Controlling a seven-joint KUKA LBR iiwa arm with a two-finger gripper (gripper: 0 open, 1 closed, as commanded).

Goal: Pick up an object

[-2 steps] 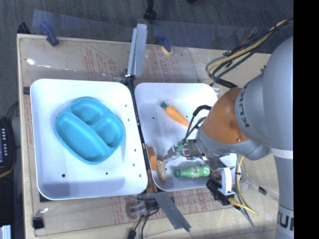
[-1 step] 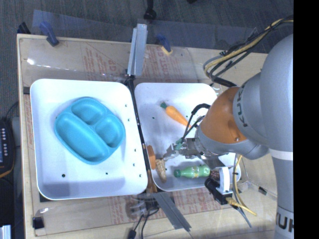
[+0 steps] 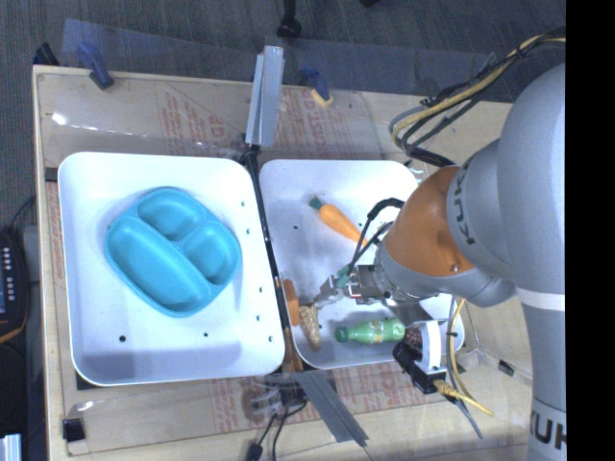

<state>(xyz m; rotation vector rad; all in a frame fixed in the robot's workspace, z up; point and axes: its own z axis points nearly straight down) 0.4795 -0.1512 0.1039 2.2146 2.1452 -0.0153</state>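
Two bins on the worktop: the pincer [image 3: 332, 291] hangs low in the right bin [image 3: 288, 190], grip unreadable; carrot [image 3: 338, 221] above it, green bottle [image 3: 370, 332] below right.

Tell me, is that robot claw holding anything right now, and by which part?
It cannot be told. The gripper is low in the right bin, near a brown object and the green bottle.

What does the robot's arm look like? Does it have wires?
The arm is fat, round and shiny grey, with an orange band above the wrist and dark letters on it. Black and yellow cables loop beside it, and a thin black wire runs down to the small metal claw.
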